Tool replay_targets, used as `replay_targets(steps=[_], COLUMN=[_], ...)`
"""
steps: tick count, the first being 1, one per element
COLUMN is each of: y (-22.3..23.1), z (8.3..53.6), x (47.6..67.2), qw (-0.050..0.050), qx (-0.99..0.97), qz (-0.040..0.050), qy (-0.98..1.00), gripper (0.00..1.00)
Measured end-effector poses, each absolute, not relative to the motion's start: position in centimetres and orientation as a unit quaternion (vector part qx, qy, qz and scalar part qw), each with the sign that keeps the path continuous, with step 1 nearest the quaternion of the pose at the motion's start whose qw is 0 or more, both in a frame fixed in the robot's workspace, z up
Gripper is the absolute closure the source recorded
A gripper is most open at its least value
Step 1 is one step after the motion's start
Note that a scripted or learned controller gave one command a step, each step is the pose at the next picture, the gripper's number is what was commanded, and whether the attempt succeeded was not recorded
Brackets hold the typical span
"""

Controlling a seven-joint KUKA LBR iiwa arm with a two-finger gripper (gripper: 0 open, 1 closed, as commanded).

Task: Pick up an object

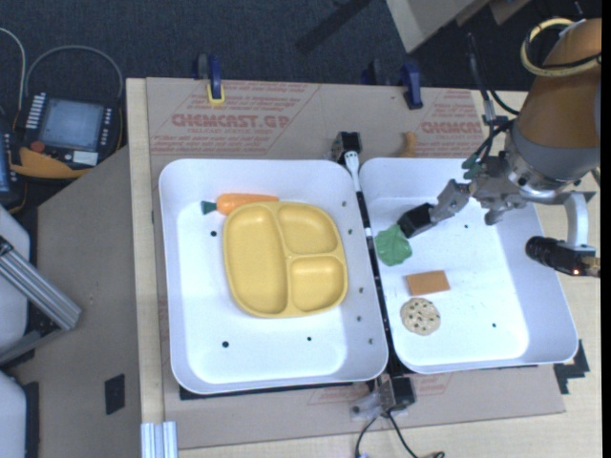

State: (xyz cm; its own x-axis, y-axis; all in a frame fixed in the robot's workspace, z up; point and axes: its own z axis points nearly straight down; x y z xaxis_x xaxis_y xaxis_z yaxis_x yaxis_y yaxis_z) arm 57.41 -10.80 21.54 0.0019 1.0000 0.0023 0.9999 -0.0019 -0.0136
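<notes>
Gripper (417, 221) of mine sits low in the right bin (496, 346), near its left wall, reaching in from the right. Dark fingertip end is just above and beside the green piece (392, 246), maybe touching its upper edge, hard to say from this angle. Can't tell if my fingers are spread or pressed together; they merge into one dark blob. Nothing visibly pinched between them.

Right bin contents: green piece, lumpy, against the left wall, roughly mid-height. Below and right of it a flat tan rectangle (427, 282), cracker-like. Just below that a round speckled cookie (420, 316). Rectangle and cookie are near each other but apart. All three lie on the bin floor.

Left bin (191, 332): yellow divided plate (284, 258), three compartments, lying flat near the middle. Orange carrot (246, 200) with a green end lies along the plate's upper-left edge, touching or nearly so.

My arm (563, 93), orange band visible, comes in over the right bin's upper right corner. Both bins rest side by side on a cardboard sheet (286, 113) with red print. A small screen device (69, 122) lies off the bench at far left.
</notes>
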Motion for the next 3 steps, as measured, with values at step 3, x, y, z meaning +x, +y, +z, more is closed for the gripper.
replay_targets(steps=[3], y=[-10.0], z=[9.9], x=[56.6], qw=[0.004], qx=[-0.707], qz=[0.0023], qy=[-0.707], gripper=[0.00])
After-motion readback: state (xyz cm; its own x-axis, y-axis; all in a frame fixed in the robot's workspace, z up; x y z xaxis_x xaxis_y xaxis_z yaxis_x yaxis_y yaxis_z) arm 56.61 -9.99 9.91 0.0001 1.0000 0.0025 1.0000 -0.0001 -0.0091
